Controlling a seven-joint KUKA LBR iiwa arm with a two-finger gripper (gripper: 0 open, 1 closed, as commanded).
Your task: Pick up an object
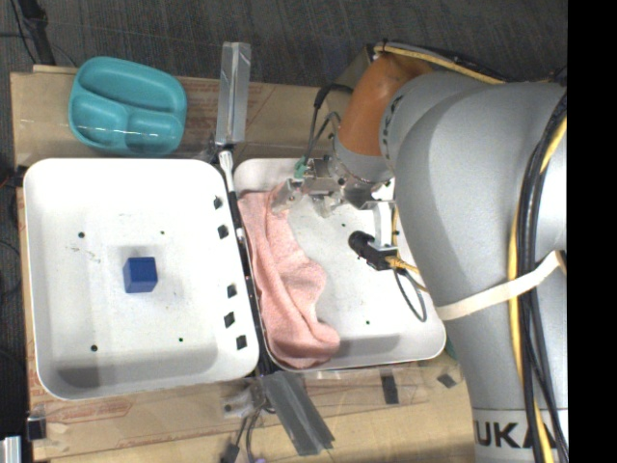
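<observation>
We see gripper point(310, 183) down at pink cloth's point(289, 287) far end, finger state unclear; next: pinch, lift.

Robot lab cell: KUKA arm point(482, 220) with loose cabling over a plywood table point(280, 114), two white bins point(58, 258) clamped side by side, dark carpet point(289, 8) beyond.

Pink cloth point(287, 283), soft and crumpled, draped lengthwise along the left wall of the right bin point(386, 340), bunched at its near end; blue cube point(141, 274), resting flat on the left bin point(58, 201) floor.
</observation>
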